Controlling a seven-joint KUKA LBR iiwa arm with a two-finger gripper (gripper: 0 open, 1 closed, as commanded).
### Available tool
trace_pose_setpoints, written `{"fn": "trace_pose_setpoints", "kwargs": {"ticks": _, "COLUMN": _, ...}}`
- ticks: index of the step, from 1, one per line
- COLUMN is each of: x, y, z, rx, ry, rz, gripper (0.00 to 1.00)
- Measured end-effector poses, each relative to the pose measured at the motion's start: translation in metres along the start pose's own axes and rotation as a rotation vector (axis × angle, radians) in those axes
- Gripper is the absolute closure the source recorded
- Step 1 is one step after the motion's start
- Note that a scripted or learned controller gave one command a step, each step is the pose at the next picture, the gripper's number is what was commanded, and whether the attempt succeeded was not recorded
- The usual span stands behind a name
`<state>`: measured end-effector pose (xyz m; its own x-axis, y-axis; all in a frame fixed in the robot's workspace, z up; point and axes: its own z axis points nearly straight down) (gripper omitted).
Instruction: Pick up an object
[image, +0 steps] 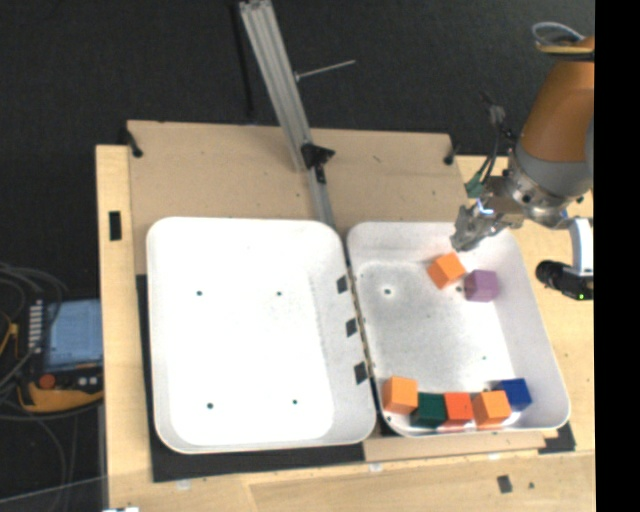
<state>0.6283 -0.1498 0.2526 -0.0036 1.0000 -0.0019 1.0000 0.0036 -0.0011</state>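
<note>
Camera view: gripper (468, 240) hangs over the upper part of the right bin (535, 330), tip just above and right of the orange cube (446, 269); whether its tips are apart or together, cannot tell, too small and dark at this slant. Nothing visible between them, so no hold. Likely target is the orange cube, sitting tilted on the bin floor, with a purple cube (483, 285) just beside it on the right, nearly touching. Main risk: the two are so close that a descent could land on the purple one or wedge both, knocking the orange cube sideways instead of closing on it. Its rotated pose could also make it slip out on a corner grip. The tip looks offset toward the cube's upper right, so a straight drop may miss or clip an edge. Other cubes line the bin's near wall: orange (401, 393), green (431, 409), orange (458, 406), orange (491, 406), blue (515, 392), well apart from the tip. Left bin (250, 330) sits alongside.
</note>
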Motion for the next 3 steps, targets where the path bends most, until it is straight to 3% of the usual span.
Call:
{"fn": "trace_pose_setpoints", "kwargs": {"ticks": 1, "x": 0.045, "y": -0.020, "z": 0.012, "rx": 0.000, "ry": 0.001, "rz": -0.001, "gripper": 1.00}}
{"fn": "trace_pose_setpoints", "kwargs": {"ticks": 3, "x": 0.137, "y": -0.061, "z": -0.005, "rx": -0.001, "ry": 0.004, "rz": -0.004, "gripper": 1.00}}
